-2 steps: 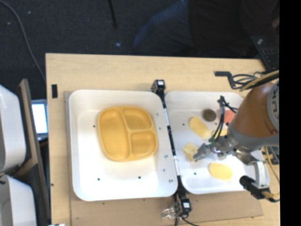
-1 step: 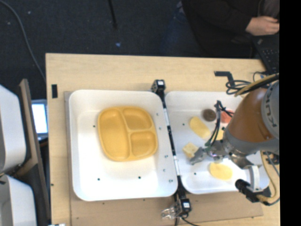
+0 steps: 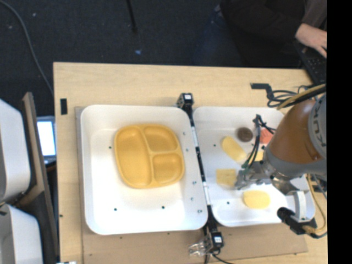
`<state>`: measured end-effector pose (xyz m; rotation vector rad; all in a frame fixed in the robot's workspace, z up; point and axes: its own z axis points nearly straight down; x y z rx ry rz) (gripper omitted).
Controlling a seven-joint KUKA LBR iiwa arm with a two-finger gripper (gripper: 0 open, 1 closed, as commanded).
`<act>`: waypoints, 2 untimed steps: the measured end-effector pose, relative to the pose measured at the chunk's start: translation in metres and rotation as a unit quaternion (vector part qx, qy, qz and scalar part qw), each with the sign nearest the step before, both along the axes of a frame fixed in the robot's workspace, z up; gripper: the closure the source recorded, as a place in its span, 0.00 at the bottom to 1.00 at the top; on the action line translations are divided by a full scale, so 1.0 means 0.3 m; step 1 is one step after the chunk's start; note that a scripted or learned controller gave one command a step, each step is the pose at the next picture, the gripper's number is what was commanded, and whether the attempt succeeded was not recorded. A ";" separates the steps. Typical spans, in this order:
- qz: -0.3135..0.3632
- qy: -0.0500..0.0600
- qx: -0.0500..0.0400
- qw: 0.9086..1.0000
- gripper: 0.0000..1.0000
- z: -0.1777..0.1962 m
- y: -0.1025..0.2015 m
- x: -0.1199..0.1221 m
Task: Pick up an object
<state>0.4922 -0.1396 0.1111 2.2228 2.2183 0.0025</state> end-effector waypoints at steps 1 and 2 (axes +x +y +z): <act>0.001 -0.001 0.000 1.000 1.00 0.147 0.015 0.017; 0.001 -0.001 -0.001 1.000 1.00 0.295 0.011 0.042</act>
